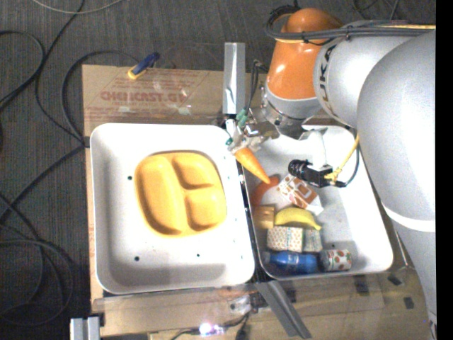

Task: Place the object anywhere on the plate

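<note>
Camera view, gripper [241, 137] over the wall between bins, fingers closed on carrot [252, 163] at its fat end, carrot tilted over right bin [368, 257], yellow plate [181, 192] in left bin [113, 261]

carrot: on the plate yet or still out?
Out. The carrot hangs tilted at the gripper, over the rim between the bins, right of the yellow plate, whose compartments hold nothing.

You've got bright, even light from overhead. The left bin [106, 261] blows out near white, with soft glare on the plate [181, 193]. The arm [396, 119] looms large and slightly soft at the right. The floor [42, 48] sits dim; shadows stay faint. Focus is fair, a little grainy.
</note>
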You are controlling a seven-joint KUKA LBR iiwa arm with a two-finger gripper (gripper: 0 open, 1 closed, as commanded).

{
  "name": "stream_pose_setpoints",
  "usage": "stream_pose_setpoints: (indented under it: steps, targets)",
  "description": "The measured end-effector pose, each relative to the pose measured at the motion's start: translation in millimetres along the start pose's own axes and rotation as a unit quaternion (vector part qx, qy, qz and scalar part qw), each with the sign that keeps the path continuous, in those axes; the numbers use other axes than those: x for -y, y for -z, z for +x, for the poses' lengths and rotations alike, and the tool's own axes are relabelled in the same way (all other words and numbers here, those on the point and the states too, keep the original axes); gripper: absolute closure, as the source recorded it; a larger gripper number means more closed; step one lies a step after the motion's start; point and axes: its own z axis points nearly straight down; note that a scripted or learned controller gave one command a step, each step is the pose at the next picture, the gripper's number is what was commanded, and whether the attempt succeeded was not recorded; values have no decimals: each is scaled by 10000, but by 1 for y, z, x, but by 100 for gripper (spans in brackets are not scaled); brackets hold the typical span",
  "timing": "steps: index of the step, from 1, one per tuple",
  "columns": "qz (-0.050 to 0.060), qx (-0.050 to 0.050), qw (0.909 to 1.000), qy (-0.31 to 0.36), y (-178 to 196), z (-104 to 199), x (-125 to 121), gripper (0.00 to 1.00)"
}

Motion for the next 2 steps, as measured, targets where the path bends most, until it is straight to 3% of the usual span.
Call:
stream_pose_setpoints:
  steps: [1,2]
  targets:
    - [9,-5,9996,-268,-1,66,23,100]
    - [26,-5,9996,-269,-3,66,23,0]
